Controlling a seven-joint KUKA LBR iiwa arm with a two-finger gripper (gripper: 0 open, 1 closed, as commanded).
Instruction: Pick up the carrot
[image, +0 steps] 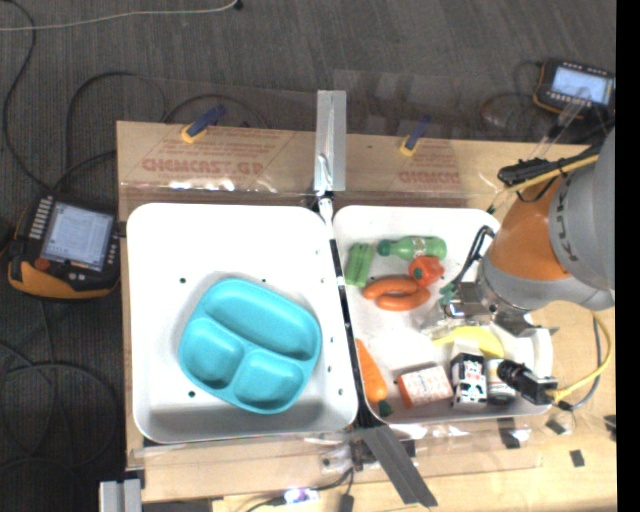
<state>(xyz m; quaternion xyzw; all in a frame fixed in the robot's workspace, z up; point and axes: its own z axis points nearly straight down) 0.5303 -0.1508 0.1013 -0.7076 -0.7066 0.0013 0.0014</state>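
1. I see the long orange carrot (372, 375) lying in the right shallow white bin (400, 222), hard against that bin's left wall near the front corner, its thin end pointing toward the back. Nothing is touching it from above.
2. Just beside the carrot, toward the right, sits a small red and white carton (423, 385), and next to that a black and white box with a cow pattern (468, 379).
3. Behind these, a yellow banana (478, 340) lies near the bin's middle right.
4. Toward the back of the same bin I make out an orange sausage-shaped toy (392, 291), a small red tomato-like piece (427, 268), a green bottle (412, 246) lying on its side and a short green vegetable (358, 263).
5. The two-finger gripper (452, 301) hangs over the right-hand part of this bin, well apart from the carrot. I cannot tell from here whether the pincer is open or closed, and I see nothing held in it.
6. The grey arm with its orange band (525, 250) comes in from the right.
7. The left white bin (160, 230) holds a turquoise plastic divided plate (250, 343), resting tilted near its middle.
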